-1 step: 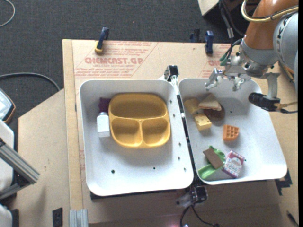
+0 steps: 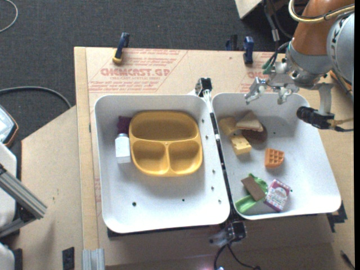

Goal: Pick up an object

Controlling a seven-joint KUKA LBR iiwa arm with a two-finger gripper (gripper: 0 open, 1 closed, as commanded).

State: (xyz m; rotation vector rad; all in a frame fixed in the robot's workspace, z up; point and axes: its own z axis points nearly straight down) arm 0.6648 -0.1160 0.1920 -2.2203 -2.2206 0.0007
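- Across the cardboard-topped bench [image 2: 140, 66] you have two shallow white bins side by side, the left bin [image 2: 104, 151] and the right bin [image 2: 315, 162], their inner walls touching along the middle.
- Reaching in from your right is the grey arm with its orange band [image 2: 323, 21], ending above the far edge of the right bin.
- Filling much of the left bin is a yellow plastic divided plate [image 2: 165, 142] with three compartments, lying flat.
- At the arm's tip, the two-finger gripper [image 2: 269, 93] hangs with its fingers spread apart and nothing between them; it sits over the bin's far rim, apart from every item below.
- Near the right bin's front edge you see a green plastic scoop-like piece [image 2: 247, 202], with a brown flat piece [image 2: 253, 188] lying across it.
- Just below the gripper lies a toy sandwich wedge, brown and white [image 2: 251, 125], touching a tan bread-like slice [image 2: 227, 125].
- Beside the green piece sits a small pink-and-white packet [image 2: 277, 195].
- Between the sandwich and the packet lies a small orange waffle square [image 2: 274, 157].
- Just below the tan slice is a pale yellow cheese-like block [image 2: 242, 145].
- Left of the plate stands a small white bottle [image 2: 122, 148], with a dark purple item [image 2: 124, 122] just behind it.
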